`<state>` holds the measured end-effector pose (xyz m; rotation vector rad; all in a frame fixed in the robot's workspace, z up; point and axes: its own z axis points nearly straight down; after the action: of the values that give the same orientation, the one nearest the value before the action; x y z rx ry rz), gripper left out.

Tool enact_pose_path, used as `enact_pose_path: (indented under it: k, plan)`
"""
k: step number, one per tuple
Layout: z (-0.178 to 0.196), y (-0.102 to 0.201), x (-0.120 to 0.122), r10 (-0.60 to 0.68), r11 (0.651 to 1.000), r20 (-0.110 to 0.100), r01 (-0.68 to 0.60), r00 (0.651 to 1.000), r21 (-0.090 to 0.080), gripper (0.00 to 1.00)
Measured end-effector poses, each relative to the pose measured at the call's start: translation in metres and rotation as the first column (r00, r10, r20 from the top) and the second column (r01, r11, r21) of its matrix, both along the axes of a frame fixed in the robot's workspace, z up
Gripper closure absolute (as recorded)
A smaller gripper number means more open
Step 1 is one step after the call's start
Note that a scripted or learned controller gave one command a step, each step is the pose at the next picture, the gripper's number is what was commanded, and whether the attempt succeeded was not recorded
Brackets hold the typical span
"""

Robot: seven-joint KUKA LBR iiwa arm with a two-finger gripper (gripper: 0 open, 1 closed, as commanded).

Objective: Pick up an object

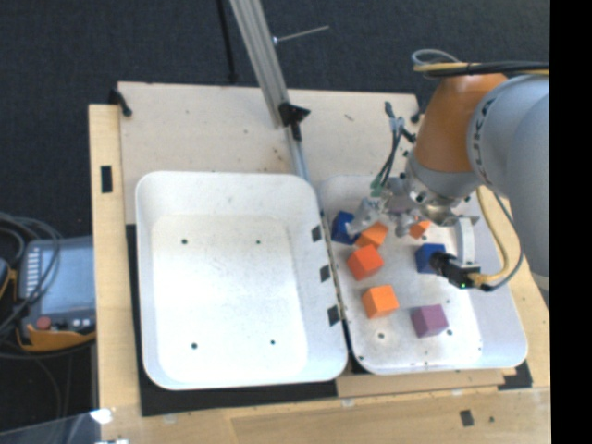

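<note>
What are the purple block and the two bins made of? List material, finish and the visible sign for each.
Purple block: probably foam or painted wood; matte, no glare, flat even colour, soft-looking edges.
Left bin: likely moulded plastic; dull white with faint speckling, rounded corners, raised rim.
Right bin: same look, likely the same plastic, with a rounded rim.

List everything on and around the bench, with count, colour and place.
shallow white bins: two, side by side on the wooden bench.
orange foam blocks: at least three, right bin, left-centre; a fourth orange bit under the tool.
blue foam blocks: two, right bin, upper area.
purple foam block: one, right bin, lower part.
grey metal rail: one, slanting above the bins.
handheld control pendant: one, left of bench.
grey arm with orange band: one, from right.
tool: over the right bin's upper blocks.
</note>
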<state>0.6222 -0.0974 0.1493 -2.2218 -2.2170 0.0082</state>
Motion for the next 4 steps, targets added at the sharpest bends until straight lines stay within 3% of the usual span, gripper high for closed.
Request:
enact_pose_path:
  k: [1,3,4]
  plan:
    - [0.015,0.0,0.002,-0.006,1.0,0.009,0.006,1.0,0.002,1.0]
    - [0.112,-0.007,-0.002,-0.003,1.0,0.013,0.003,1.0,0.0,1.0]
    - [0.14,-0.008,-0.001,0.004,1.0,0.01,-0.004,1.0,0.001,1.0]
